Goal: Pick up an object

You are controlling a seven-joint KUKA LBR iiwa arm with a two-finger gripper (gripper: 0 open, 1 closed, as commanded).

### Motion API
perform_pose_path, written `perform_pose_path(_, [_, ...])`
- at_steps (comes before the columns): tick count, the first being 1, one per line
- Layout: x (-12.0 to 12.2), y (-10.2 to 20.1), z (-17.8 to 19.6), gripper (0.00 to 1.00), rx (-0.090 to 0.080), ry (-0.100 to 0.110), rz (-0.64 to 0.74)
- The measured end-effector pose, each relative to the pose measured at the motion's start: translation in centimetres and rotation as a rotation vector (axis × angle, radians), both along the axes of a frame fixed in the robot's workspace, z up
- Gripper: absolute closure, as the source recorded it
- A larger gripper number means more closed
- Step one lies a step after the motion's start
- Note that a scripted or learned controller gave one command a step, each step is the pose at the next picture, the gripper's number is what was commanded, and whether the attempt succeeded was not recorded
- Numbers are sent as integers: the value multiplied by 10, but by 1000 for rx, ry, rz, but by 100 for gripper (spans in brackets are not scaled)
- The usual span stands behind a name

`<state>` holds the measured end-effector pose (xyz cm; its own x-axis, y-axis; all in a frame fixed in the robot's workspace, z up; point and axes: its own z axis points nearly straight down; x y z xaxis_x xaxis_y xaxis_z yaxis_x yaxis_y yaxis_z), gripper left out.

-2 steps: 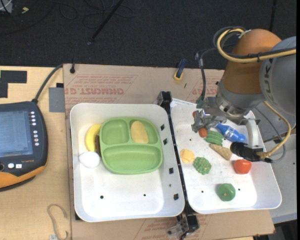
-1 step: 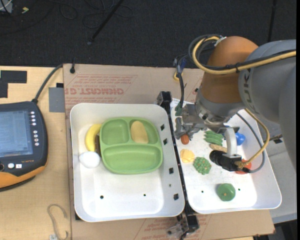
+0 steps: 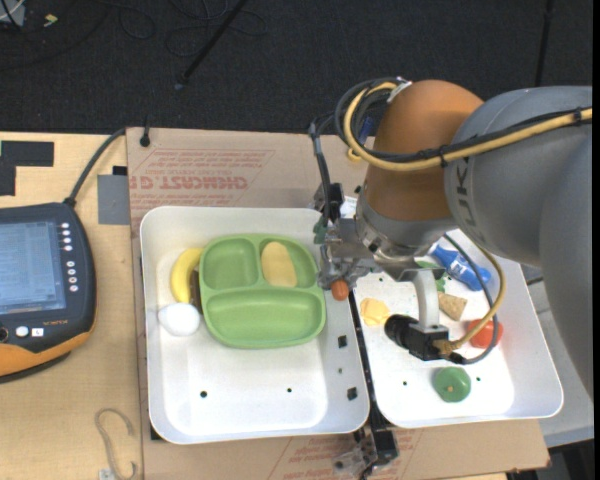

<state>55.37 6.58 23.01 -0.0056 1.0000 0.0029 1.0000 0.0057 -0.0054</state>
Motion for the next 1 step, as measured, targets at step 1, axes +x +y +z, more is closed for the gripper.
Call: perform_pose_path(1, [-22,56,-8,100,-1,2,0])
